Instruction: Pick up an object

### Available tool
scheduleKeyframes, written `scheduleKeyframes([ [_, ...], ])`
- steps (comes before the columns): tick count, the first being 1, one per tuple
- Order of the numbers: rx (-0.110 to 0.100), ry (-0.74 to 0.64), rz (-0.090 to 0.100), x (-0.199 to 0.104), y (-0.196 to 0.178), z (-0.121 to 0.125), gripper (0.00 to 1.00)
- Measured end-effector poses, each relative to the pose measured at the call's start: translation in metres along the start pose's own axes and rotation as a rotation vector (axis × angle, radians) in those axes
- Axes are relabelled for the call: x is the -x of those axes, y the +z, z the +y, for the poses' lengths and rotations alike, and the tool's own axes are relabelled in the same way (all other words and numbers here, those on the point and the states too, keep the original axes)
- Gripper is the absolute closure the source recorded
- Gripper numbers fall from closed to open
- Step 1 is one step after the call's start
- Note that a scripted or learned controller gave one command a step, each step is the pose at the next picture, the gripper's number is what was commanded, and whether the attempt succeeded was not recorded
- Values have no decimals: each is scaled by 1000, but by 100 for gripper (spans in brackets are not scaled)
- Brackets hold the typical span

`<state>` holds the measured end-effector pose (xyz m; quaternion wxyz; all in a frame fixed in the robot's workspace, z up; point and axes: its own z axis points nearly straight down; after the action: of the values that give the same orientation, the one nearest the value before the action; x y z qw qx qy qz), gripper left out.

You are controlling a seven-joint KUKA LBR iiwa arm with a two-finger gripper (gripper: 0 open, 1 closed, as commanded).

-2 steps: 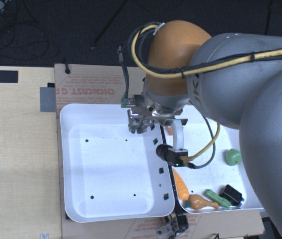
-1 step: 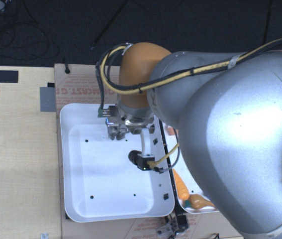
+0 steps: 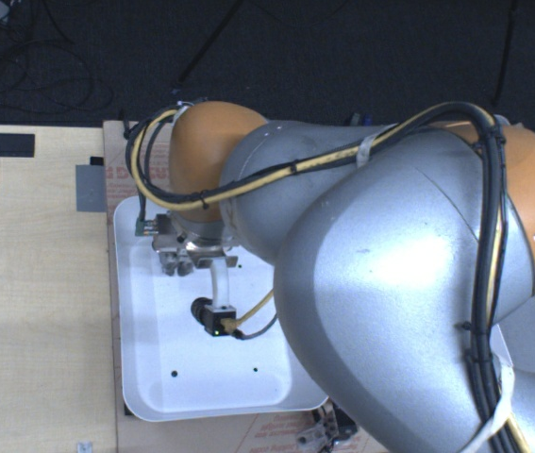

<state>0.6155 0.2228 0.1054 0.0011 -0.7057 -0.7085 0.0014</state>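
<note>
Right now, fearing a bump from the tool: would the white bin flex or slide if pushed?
Probably stiff: the white bin keeps an even raised rim. Likely light and apt to slide, since it looks thin-walled and shallow.

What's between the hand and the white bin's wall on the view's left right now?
Nothing. In the camera view, only bare white bin floor runs between the hand and the bin's wall on that side.
</note>
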Motion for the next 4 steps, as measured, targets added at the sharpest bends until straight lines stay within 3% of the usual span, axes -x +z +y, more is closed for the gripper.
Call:
scheduleKeyframes([
  [1, 16, 8, 1, 63, -159, 31, 100],
  [2, -2, 0, 0, 9, -155, -19, 100],
  [3, -2, -1, -2, -15, -39, 15, 100],
  [4, 2, 7, -1, 47, -110, 8, 100],
])
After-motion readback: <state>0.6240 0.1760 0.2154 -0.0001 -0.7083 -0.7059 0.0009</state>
